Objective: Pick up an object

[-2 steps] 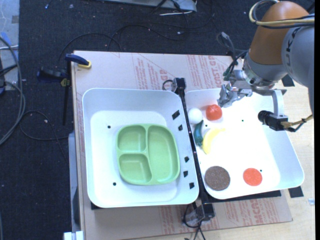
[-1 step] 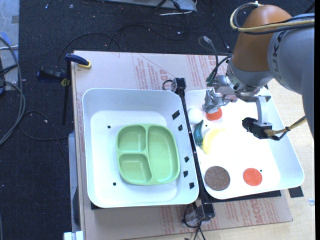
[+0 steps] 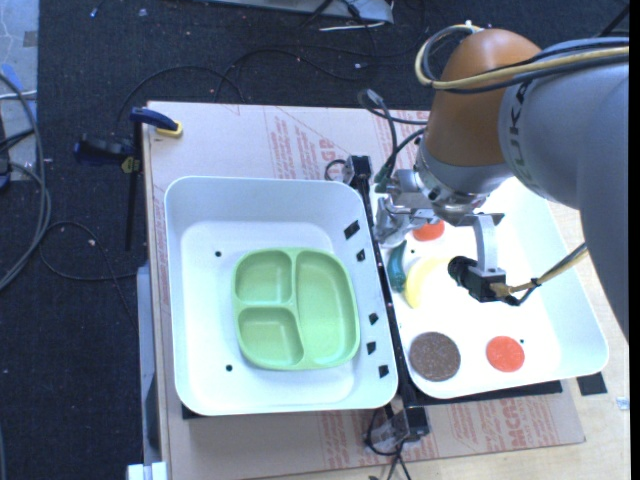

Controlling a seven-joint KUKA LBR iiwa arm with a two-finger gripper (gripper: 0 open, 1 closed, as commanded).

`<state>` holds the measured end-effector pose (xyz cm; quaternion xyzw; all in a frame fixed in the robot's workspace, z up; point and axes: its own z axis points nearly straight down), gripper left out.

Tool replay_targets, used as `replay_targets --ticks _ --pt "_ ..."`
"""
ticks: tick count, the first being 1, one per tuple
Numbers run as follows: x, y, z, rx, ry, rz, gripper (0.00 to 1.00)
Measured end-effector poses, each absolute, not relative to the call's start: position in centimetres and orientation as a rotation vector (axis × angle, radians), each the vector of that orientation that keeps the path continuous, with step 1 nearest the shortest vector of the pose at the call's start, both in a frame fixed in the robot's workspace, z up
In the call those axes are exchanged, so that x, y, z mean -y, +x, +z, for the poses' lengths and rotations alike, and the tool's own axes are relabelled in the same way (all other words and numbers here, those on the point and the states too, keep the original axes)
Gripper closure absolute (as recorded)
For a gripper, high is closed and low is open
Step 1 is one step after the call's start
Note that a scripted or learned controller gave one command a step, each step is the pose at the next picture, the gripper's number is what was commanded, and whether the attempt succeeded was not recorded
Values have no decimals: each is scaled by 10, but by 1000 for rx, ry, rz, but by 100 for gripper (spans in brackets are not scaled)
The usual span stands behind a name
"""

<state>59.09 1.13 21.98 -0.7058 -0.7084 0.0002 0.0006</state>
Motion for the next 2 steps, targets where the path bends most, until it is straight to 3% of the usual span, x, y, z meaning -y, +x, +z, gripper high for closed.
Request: replay_targets --ticks 2 --pt "-99 542 224 2225 -2217 -1 100"
